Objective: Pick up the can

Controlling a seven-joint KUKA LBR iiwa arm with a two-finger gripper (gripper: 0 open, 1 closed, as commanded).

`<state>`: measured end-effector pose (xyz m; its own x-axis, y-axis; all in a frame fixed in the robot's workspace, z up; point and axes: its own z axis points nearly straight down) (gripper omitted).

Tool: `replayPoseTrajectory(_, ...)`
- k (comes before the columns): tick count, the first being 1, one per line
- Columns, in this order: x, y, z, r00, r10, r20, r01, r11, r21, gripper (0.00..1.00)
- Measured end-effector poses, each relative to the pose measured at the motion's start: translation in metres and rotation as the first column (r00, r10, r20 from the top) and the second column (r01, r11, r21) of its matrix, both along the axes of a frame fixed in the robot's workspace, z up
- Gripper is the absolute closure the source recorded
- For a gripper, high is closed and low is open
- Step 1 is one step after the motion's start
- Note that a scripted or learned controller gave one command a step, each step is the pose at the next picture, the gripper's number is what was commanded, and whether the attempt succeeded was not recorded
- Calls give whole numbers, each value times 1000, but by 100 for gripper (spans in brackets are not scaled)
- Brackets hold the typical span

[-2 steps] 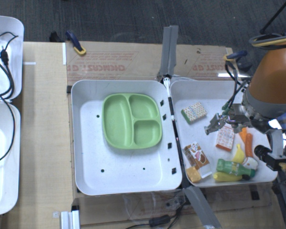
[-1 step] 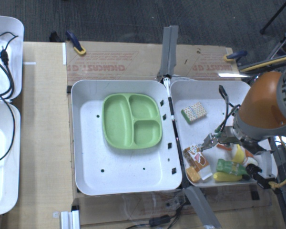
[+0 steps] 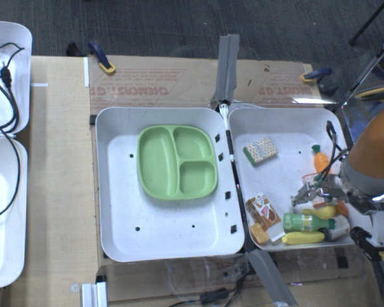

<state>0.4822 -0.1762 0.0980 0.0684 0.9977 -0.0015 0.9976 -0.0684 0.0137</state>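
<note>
Cardboard covers the bench under two white bins; the left bin (image 3: 115, 190) holds a green plate (image 3: 177, 162), and the right bin (image 3: 281, 123) holds the clutter. The gripper (image 3: 305, 194) hangs low over the right bin's near right part, above a green bottle (image 3: 307, 222) and a banana (image 3: 302, 238); whether it is open or shut cannot be told, and nothing is seen in its hold. No can is plain to see. A greyish shape (image 3: 338, 233) at the near right corner, just beside the banana's end and touching the bottle, may be it, but that is a guess. To do this step well, the arm would likely need to settle which item is the can first, then come down squarely over it with the jaws across its narrow width. The crowding is the main risk: bottle and banana press close and could be caught instead. A carton (image 3: 264, 211) and a small box (image 3: 260, 150) lie well apart from that corner.
</note>
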Motion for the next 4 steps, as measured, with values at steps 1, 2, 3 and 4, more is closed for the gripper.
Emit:
replayPoseTrajectory(1, 83, -3, 0, 1000, 2, -1, -2, 1000, 1, 0)
replayPoseTrajectory(2, 60, 45, 0, 994, -108, 1, 108, 994, -1, 0)
replayPoseTrajectory(3, 152, 69, 2, 978, -206, 0, 206, 978, -1, 0)
replayPoseTrajectory(4, 177, 74, 13, 958, -285, -14, 285, 959, 0, 0)
